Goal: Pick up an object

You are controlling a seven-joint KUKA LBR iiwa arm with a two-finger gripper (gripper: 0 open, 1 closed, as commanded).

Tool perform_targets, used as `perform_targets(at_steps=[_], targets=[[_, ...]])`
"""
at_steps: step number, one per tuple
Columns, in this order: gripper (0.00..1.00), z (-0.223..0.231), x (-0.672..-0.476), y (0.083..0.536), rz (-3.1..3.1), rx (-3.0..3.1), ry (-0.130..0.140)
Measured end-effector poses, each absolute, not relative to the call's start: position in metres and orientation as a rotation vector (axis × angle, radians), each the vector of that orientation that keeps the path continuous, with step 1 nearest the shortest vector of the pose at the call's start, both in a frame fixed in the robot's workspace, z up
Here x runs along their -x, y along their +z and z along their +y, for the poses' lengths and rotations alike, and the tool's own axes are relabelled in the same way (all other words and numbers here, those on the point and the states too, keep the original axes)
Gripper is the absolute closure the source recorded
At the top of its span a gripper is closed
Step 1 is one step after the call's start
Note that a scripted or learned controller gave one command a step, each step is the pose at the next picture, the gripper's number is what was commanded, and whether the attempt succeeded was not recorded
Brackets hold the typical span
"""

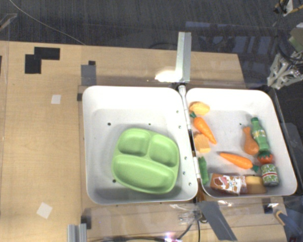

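My gripper (284, 78) hangs above the bench beyond the far right corner of the right bin (227, 99), open with nothing between its fingers. Several toy foods lie in that bin: a yellow piece (199, 107) and a carrot (204, 129) by the dividing wall, a tan block (202, 144), a small green vegetable (203, 169), a second carrot (236, 160), an orange gourd-shaped piece (250, 143), a green bottle (259, 134), a small can (269, 175) and a red-labelled bottle (231, 183) lying flat at the front.
The left bin (98, 110) holds a green divided plate (145, 160), tilted slightly. A metal upright post (184, 57) stands behind the seam between the bins. Wooden bench surface (35, 150) spreads to the left.
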State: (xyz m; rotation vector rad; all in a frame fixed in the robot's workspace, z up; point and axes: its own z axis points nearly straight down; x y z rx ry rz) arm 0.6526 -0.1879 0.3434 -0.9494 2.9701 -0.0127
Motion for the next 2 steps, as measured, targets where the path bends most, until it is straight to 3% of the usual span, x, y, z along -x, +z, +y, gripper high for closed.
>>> perform_targets(at_steps=[1,2], targets=[[1.0,-0.146,-0.597,0.294,3.077,0.595,-0.001],[1.0,-0.206,-0.511,0.189,2.989,0.952,-0.003]])
